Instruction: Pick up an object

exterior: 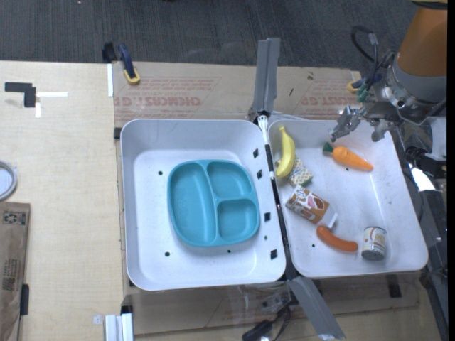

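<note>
Carrot [352,158] is sitting in the right bin [398,212], upper part, just below and a bit left of the end effector [359,121]. Nearest item to it, so judging it as the likely pick target.

Largest first: counter [57,155] is carrying both bins. Left bin [142,261] is holding a blue divided plate [213,202], well apart from the arm. Right bin is holding the rest. Arm [426,41] is reaching in from the right, orange band up top, wrist hanging over the bin's upper right area.

Banana [285,153] is lying against the bin's left wall, long axis roughly up-down. Small carton [307,206] is lying tilted mid-bin, sausage [337,239] just below it, can [374,242] near the lower right corner, on its side.

Key relation: carrot's long axis is running left to right with a slight downward tilt, green top pointing left toward the bin centre, orange tip pointing right. End effector is hovering near the green end, not touching. Fingers [346,125] are looking spread apart, nothing between them. Judging a short drop down and slightly right is needed, closing across the carrot's narrow width.
</note>
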